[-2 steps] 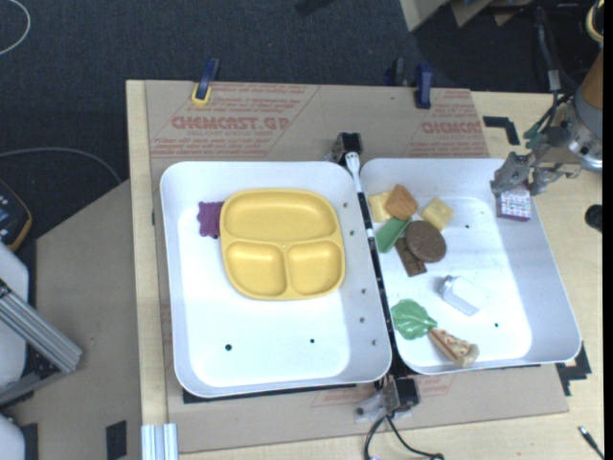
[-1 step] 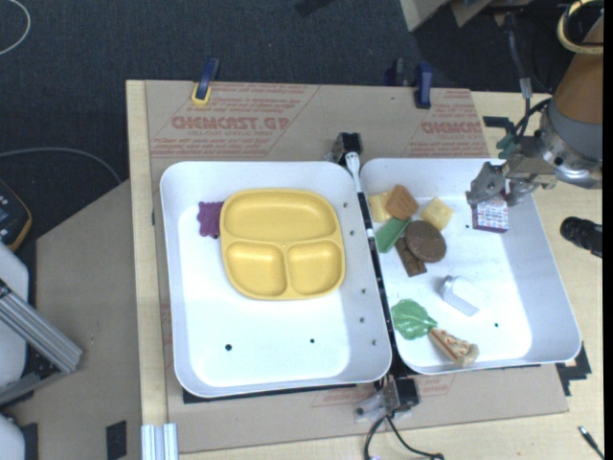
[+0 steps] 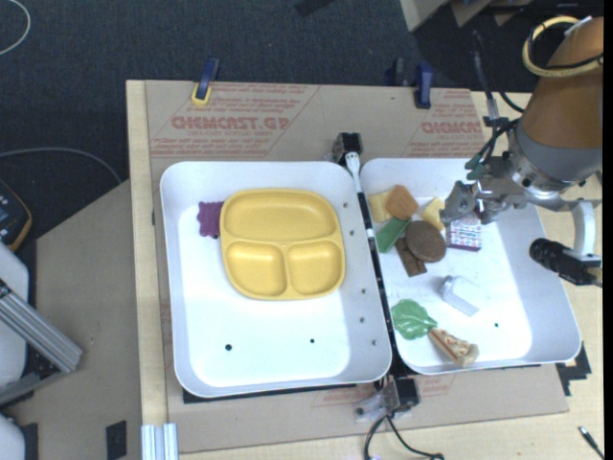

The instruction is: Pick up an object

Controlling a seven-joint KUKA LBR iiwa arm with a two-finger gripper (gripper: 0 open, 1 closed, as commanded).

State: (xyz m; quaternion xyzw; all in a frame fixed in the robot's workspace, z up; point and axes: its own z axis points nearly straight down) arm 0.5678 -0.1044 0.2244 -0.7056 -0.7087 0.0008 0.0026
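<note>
arm: grey arm with an orange band [image 3: 565,60], reaching in over the right bin's far right corner.
gripper: gripper [image 3: 466,202] sits low over the small box; whether it is open or shut, cannot tell.
right bin: right bin [image 3: 536,305] holds the toy food and small items.
nearest object: small box [image 3: 465,237] with red and white print, near the bin's far edge; probably light and stiff, best taken across its short sides.
other picks: brown disc [image 3: 426,241] at the left edge, hard and likely slippery; green leaf [image 3: 412,317] and pizza slice [image 3: 453,345] by the near edge, thin and flat, awkward to pinch.
left bin: left bin [image 3: 192,286] carries a yellow divided plate [image 3: 283,241].
writing: the board [image 3: 287,108] reads "chemcast"; print on the box too small to read.
</note>
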